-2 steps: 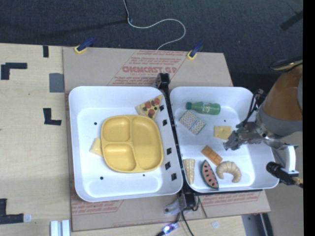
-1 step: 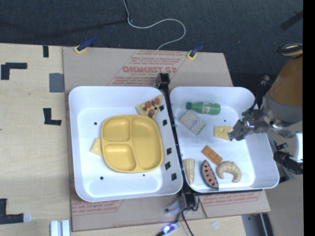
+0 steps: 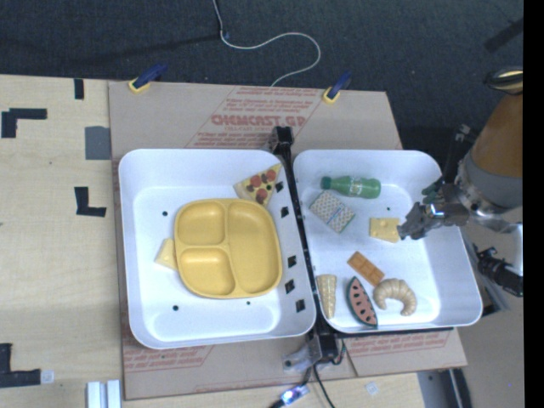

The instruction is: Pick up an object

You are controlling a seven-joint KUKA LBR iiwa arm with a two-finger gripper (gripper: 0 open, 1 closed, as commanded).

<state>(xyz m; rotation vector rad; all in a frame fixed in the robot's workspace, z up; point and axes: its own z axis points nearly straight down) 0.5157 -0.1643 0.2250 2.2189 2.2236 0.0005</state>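
Overhead, the single camera view looks down on two white bins side by side on a cardboard sheet (image 3: 255,117). The left bin (image 3: 140,228) holds a yellow divided plate (image 3: 228,247), with a pale yellow wedge (image 3: 165,252) peeking out from under its left edge and a toy pizza slice (image 3: 260,185) near the bin's upper right corner.

The right bin (image 3: 455,270) holds many small things. A green bottle (image 3: 350,186) lies on its side near the top wall. Just below it sits a grey patterned packet (image 3: 331,211). A yellow cheese block (image 3: 384,229) lies right of the packet. Lower down there is an orange cracker (image 3: 365,268), a cream cone (image 3: 326,296) near the left wall, a watermelon slice (image 3: 360,302) and a croissant (image 3: 396,295), all close together but with small gaps.

The gripper (image 3: 418,224) comes in from the right over the rim, at the cheese block's right edge. Its dark fingers are small and blurred, so how far they stand apart cannot be told, and nothing is clearly seen between them. The cheese block seems touching or just beside the fingertips. Nothing stands between the gripper and the block; the bottle and cracker are near but apart.
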